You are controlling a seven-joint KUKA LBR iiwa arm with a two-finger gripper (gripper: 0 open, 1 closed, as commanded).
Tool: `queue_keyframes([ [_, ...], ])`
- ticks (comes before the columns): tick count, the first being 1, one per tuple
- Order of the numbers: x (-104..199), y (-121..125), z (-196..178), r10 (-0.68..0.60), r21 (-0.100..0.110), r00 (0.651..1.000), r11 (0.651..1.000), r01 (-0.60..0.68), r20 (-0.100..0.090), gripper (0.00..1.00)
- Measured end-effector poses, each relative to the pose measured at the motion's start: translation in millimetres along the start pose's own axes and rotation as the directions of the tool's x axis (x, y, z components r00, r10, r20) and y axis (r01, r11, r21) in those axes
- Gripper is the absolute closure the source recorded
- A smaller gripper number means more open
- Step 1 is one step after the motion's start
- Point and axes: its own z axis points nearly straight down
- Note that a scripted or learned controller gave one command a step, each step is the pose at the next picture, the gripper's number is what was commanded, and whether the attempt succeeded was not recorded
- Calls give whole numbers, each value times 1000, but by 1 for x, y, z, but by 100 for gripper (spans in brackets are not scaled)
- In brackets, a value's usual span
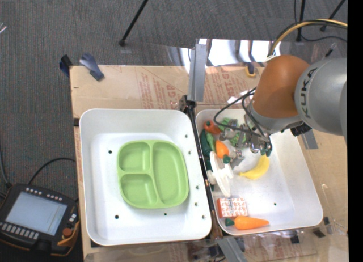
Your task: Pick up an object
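- The hand (pixel 249 142) hangs low over the right bin (pixel 295 198), near that bin's far left corner, above a crowded pile of toy food.
- Whether the hand is released or clenched I cannot tell; cables and the wrist hide its tip.
- Nothing is visibly lifted; every object appears to lie on the bin floor.
- Nearest candidates: a banana (pixel 257 168) just beside the hand on its near side, a small orange piece (pixel 222 148) to its left, and a white bottle-like item (pixel 221 176) lying along the bin's left wall.
- Further off, by the bin's near left corner, lie a carrot (pixel 249 223) and a red-and-white box (pixel 232 206).
- The left bin (pixel 102 221) carries a green divided plate (pixel 153 173), well apart from the hand.
- Risk: the pile is tight, so closing there may pinch two items at once, or nudge one aside and catch none.
- Risk: the banana's curved, smooth body could slip out on lifting if grasped near its end.
- Risk: items against the left wall leave little room for entry, so the hand may strike the rim.
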Motion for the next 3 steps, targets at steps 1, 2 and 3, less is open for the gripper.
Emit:
queue_keyframes([
  [1, 39, 0, -4, 56, 12, 998, 998, -56, 9, 0],
  [2, 44, -3, -4, 117, 11, 993, 993, -117, 15, 0],
  [3, 74, -15, -7, 318, 17, 948, 948, -319, 32, 0],
])
